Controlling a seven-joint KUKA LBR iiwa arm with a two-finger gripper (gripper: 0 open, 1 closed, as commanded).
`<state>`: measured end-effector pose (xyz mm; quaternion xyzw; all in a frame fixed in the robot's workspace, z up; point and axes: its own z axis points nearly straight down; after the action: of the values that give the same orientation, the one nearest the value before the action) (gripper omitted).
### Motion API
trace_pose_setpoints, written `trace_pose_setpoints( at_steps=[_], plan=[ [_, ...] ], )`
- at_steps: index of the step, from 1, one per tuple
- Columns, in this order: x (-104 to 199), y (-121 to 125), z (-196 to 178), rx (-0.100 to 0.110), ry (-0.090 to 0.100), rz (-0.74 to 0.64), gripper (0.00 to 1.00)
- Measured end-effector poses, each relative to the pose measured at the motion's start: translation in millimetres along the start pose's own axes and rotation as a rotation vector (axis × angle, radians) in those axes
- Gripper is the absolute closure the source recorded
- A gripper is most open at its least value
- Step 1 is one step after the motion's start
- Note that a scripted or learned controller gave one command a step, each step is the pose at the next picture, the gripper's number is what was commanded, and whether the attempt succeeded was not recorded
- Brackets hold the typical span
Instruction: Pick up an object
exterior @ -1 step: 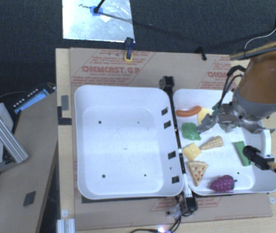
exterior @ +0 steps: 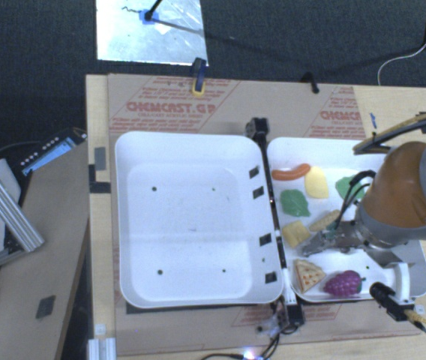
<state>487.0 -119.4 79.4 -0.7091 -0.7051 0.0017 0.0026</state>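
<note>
Nearest you, along the front edge of the right-hand shallow white bin (exterior: 423,280), lie a purple bunch of toy grapes (exterior: 343,283) and, just beside it toward the divider, a tan waffle-patterned wedge (exterior: 308,274). You have not yet got anything lifted: every piece rests on the bin floor.

Just behind those two, the two-finger gripper (exterior: 319,243) hangs low over the bin's middle, its grey tips pointing toward the divider and close to a pale yellow block (exterior: 296,233). That block looks like the likeliest pick, though you cannot tell from this angle whether the jaws are spread or closed, nor whether they touch it.

Farther back sit a green leaf-shaped piece (exterior: 295,202), a yellow rounded lump (exterior: 316,183) and, near the back edge, an orange-red sausage (exterior: 291,173).

The left-hand white bin (exterior: 134,156) stands alongside, presumably as the drop place.
</note>
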Motion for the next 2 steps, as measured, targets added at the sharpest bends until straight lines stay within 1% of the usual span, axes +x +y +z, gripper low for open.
trace_pose_setpoints(
  at_steps=[1,2],
  plan=[
    [35,69,-6,-0.013,-0.001,-0.014,0.00],
    [26,116,-7,-0.012,-0.002,-0.010,0.00]
  ],
)
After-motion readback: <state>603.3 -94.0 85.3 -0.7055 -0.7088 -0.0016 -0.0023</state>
